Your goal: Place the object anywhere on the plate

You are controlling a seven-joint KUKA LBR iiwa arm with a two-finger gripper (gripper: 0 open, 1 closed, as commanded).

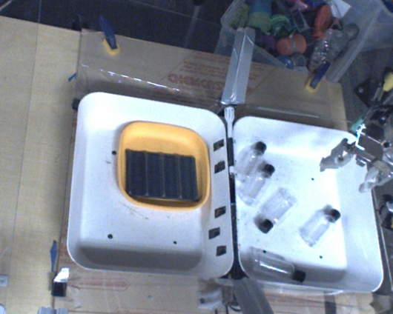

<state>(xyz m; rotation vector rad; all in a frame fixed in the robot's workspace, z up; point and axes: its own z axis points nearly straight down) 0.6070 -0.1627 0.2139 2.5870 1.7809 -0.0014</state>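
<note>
Bins sit side by side on the bench, and we read them from left to right. We find the left bin (85, 231) carrying the plate (168, 136), a yellow rounded-square dish with a dark ribbed insert (162, 175) lying inside it; no vial rests on the plate or elsewhere in this bin. Crossing the divider, we meet the right bin (357, 271), where the candidate objects lie: two small clear vials with dark caps close together near the divider, an upper one (254, 154) and a lower one (255, 179), then a vial (274, 210) lying at a slant towards the middle, another vial (318, 225) further right, and a long vial (276, 267) along the near wall. At the far right we see the gripper (354, 159) poised over the upper right corner of this bin, its two fingers spread apart with nothing between them. We judge the task to be at its start: no object is picked, none is on the plate, and the grasp, the carry across the divider and the release all remain to be done.
</note>
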